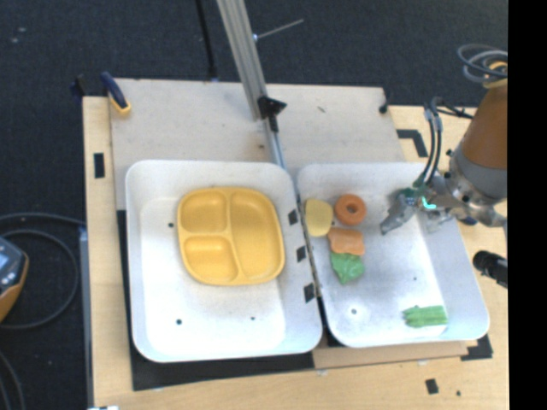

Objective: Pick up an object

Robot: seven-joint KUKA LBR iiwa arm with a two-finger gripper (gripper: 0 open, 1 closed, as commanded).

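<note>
A pale wooden bench [231, 118] is seen from above, set on a dark floor, and two shallow white bins are placed on it side by side. In the left bin [154, 314] a yellow divided plate [231, 234] is laid, with three compartments, roughly at the bin's middle. In the right bin [385, 314] several small objects are gathered. Near its left wall a pale yellow piece [318, 216] is found, and just beside it, to the right, an orange ring [349, 209] is set. Below these an orange block [346, 243] lies, touching a green lump [347, 267] beneath it. A flat green piece [425, 316] is placed well apart from the others, near the bin's lower right corner.

A slanted metal rail [244, 49] is mounted from the top of the view down to the gap between the bins. A blue-and-yellow clamp [115, 92] is fixed at the bench's upper left corner.

The grey arm [483, 148] is reached in from the right, and its gripper [395, 216] is held over the right bin's upper part, to the right of the orange ring and apart from it. Nothing is seen between its fingers; whether they are spread or closed cannot be told.
</note>
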